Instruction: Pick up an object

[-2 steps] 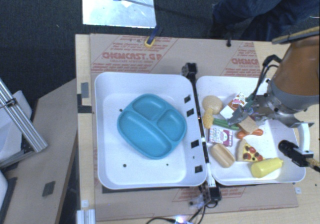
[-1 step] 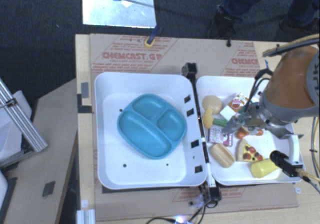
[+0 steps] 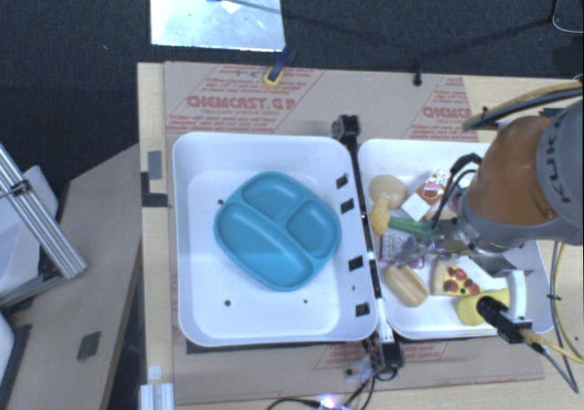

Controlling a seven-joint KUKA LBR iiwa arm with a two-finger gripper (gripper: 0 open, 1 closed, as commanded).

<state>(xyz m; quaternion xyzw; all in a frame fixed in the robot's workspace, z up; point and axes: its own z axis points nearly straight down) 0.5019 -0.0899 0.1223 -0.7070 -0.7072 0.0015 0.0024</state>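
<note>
Down in the right bin [image 3: 538, 257], a bread roll [image 3: 405, 285] lies slantwise, upper-left to lower-right; jaws' state unclear.

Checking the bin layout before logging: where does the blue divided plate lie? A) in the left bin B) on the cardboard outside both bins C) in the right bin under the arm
A: the blue divided plate lies flat inside the left bin, alone there.
</note>
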